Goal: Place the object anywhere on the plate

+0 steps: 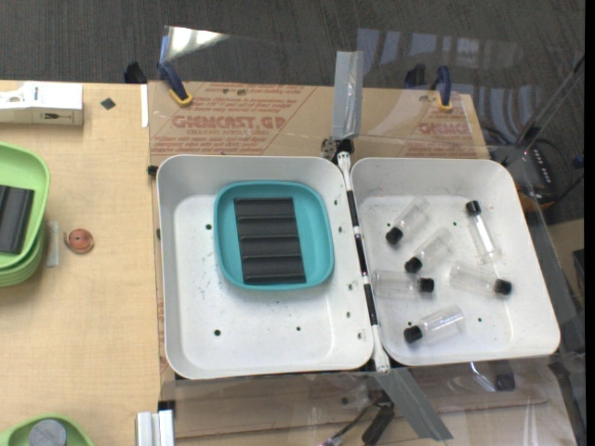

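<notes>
A teal plate (319,235) with a dark ribbed insert (271,240) lies in the left white bin (186,314). Several clear plastic vials with black caps lie scattered in the right white bin (530,333): one near the front (432,326), one at the back right (481,230), one at the back left (406,223), others around the middle (426,254).
A green tray (28,249) sits at the far left edge of the wooden bench, with a small round brown piece (80,241) beside it. Cardboard (242,119) and clear plastic sheets stand behind the bins, held by clamps (175,86).
</notes>
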`<state>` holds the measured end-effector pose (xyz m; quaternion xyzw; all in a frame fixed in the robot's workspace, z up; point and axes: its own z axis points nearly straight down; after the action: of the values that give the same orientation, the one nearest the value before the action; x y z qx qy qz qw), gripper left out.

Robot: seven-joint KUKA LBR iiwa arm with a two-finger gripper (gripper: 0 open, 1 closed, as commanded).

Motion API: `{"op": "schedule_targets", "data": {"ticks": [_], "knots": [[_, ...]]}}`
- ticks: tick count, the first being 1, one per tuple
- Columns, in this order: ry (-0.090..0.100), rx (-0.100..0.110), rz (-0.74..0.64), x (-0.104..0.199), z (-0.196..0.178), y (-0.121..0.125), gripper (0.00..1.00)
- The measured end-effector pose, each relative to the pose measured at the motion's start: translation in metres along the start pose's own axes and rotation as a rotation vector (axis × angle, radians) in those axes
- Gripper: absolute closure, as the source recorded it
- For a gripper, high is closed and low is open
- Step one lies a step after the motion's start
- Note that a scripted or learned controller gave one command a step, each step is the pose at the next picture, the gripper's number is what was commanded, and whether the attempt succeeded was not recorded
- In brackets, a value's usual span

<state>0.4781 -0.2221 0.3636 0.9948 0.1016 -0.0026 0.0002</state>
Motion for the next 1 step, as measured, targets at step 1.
{"op": "schedule_targets", "data": {"ticks": [1], "knots": [[0.000,0.002,0.004,-0.0003,0.0758,-0.0001,0.00]]}}
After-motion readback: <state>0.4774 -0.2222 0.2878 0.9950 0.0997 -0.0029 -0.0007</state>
